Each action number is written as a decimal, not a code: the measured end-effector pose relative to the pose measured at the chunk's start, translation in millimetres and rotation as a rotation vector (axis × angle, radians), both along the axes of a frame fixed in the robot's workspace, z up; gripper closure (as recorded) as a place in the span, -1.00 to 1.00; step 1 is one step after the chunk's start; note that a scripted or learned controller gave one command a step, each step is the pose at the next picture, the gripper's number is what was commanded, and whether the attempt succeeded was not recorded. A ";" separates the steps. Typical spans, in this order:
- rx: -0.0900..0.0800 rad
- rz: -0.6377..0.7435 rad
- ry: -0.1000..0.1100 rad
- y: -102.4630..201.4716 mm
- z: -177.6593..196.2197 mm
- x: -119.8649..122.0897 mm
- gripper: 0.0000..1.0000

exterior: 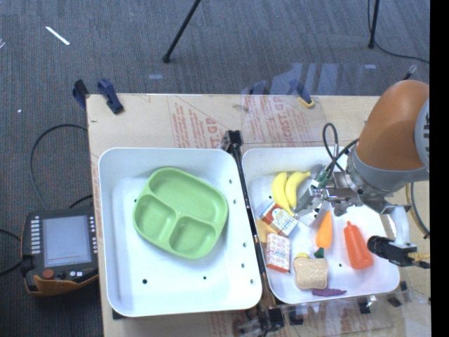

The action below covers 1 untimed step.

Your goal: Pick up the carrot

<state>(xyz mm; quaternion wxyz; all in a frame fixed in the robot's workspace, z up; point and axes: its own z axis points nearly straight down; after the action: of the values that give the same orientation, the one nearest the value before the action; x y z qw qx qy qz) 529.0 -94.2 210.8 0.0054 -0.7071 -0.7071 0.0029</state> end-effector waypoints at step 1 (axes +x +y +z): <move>-0.001 0.097 -0.014 -45.2 -120.0 15.3 -1.00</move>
<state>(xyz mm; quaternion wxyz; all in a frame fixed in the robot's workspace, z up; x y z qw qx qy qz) 544.2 -139.4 90.8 0.0001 -0.6721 -0.7404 -0.0013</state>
